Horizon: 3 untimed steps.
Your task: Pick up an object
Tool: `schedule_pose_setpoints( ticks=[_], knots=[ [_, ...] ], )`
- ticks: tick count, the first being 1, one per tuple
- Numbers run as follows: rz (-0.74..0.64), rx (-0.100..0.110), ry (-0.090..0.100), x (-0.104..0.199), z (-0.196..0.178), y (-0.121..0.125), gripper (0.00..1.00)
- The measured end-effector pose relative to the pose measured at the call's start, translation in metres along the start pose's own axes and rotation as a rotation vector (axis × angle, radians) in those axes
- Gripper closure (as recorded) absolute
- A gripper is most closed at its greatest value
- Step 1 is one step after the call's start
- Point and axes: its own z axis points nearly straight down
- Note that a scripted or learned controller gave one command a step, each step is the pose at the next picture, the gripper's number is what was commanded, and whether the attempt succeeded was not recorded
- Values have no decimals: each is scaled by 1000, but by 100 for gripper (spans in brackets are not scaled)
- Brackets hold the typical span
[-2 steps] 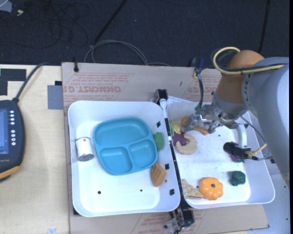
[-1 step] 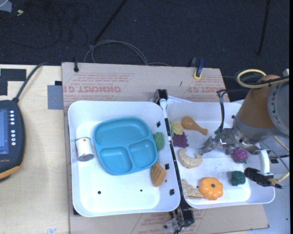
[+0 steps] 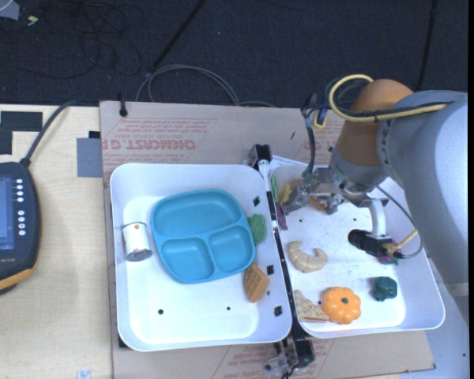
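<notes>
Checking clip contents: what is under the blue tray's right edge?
A green piece pokes out from beneath the blue tray, and a waffle-like piece lies at its corner. Anything further under is covered.

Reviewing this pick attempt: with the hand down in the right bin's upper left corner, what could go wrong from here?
The hand sits close against the divider between the bins, so it might scrape the wall or close on nothing. Small items crowd that corner, so it may nudge them instead of lifting one. The croissant and orange pumpkin lie apart from it.

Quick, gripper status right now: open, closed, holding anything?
Gripper: low over the right bin's upper-left corner; open or closed cannot be told, and nothing visibly held.
</notes>
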Motion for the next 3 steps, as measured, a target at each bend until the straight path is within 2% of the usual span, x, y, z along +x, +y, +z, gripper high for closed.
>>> schedule_pose_setpoints(
  ticks=[1,2,3],
  knots=[
    [14,7,-1,-84,1,-48,0],
    [4,-11,-6,-115,-137,0,0],
    [11,15,5,-112,-38,-95,0]
  ],
)
